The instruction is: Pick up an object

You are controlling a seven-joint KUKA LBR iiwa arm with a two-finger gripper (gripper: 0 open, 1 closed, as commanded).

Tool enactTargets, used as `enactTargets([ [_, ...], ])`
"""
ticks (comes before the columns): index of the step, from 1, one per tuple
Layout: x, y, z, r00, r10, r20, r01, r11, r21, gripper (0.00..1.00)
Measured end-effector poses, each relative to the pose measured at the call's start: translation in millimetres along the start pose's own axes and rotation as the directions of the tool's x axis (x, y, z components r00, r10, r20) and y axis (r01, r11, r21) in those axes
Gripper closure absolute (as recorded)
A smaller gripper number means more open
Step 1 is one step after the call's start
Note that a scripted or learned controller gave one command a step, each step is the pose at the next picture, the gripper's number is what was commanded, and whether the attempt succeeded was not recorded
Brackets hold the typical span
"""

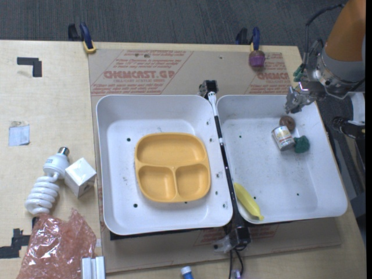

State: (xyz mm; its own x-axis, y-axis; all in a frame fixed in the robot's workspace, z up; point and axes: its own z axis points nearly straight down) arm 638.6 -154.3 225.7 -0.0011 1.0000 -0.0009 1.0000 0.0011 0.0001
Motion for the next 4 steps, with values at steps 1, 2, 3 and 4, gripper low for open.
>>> enactTargets([
  [1, -34, -3, 110, 1.0, -0.001, 0.001, 0.001, 1.0, -0.002, 0.0],
  [2, -55, -90, 133, 1.0, 0.002, 0.0, -0.002, 1.0, 0.0, 0.0],
  [3, -55, -89, 123, 1.0, 0.003, 0.001, -0.003, 1.0, -0.003, 1.0],
  [4, -19, -128, 30, 1.0, 0.001, 0.0, -0.001, 1.0, -0.002, 1.0],
])
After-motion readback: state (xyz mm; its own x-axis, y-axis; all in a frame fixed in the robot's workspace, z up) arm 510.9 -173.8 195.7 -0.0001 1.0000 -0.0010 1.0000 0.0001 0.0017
